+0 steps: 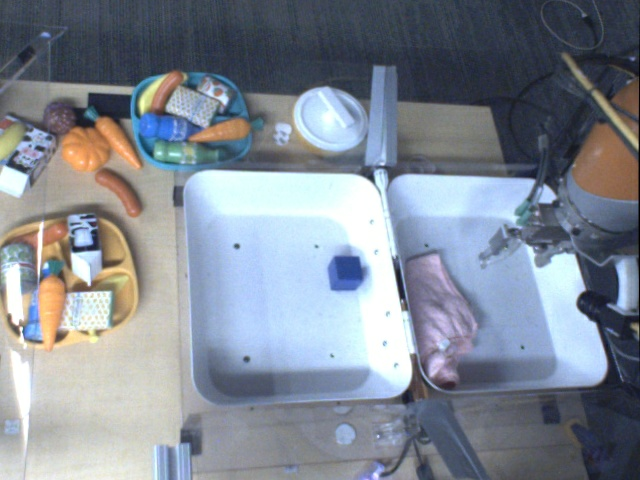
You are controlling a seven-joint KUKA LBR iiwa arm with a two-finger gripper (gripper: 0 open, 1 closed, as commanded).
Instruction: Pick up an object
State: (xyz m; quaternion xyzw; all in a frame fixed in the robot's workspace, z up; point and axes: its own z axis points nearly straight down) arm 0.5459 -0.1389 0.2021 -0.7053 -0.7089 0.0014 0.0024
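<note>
**A:** Where is the tool?

**B:** The tool (512, 240) hangs over the right bin (570, 368), near its far right corner, at the end of the grey arm (600, 193) with the orange band. Its two thin fingers (492, 252) look spread apart, with nothing between them.

**A:** What is there to pick up?

**B:** Two things. A pink cloth (440, 316) lies crumpled in the right bin, hard against its left wall and running down toward the near edge. A small blue cube (345, 272) sits in the left bin (215, 368), right of centre, apart from every wall.

**A:** How much room around them?

**B:** The cube has bare white floor on all sides. The cloth is open on its right side only; the middle and right of that bin's floor are bare. The tool is near the cloth but not touching it.

**A:** And outside the bins?

**B:** On the surface (150, 298), a white lid (331, 118) beyond the left bin, a blue bowl (240, 148) and a yellow tray (125, 288) of toy food at the left.
</note>
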